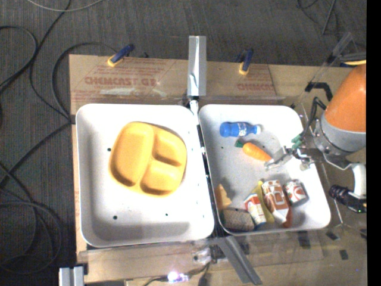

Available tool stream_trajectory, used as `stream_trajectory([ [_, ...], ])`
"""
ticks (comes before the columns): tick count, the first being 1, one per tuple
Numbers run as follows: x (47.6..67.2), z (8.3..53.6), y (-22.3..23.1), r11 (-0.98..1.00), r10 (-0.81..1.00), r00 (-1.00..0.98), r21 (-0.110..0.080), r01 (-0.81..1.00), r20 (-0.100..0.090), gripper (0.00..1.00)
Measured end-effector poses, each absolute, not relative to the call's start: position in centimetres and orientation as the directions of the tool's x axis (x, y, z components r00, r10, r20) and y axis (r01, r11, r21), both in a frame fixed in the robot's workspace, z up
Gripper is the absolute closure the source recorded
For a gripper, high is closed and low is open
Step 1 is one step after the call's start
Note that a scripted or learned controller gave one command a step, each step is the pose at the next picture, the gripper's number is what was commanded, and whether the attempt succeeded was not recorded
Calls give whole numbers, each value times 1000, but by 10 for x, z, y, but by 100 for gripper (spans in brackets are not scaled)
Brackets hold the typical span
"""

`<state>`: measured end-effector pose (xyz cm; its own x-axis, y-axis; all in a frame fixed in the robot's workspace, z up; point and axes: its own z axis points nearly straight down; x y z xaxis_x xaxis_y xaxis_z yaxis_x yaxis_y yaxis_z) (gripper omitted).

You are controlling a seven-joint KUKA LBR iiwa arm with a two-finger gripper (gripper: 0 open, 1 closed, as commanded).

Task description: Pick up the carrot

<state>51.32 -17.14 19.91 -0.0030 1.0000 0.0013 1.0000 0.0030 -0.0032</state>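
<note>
While its fingers' spread cannot be told, the metal claw hovers just right of the smooth, tapered carrot; bare white bin floor lies beyond.

A lab: clamped cardboard bench, loose cables across grey carpet.

At the right edge of the frame the arm shows a big rounded orange shell over a grey collar. Below it sits a cluster of silvery metal parts with small green touches (too small to make out), tapering into a thin pale gripper. A white piece with a black fitting sits lower right.
</note>
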Motion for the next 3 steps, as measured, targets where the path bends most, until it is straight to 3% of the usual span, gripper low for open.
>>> stream_trajectory([
  [1, 547, 89, -161, 95, 995, -95, 11, 995, -4, 0],
  [2, 623, 88, -163, 195, 981, -195, 8, 981, -5, 0],
  [3, 666, 85, -180, 165, 986, -165, -14, 986, 5, 0],
])
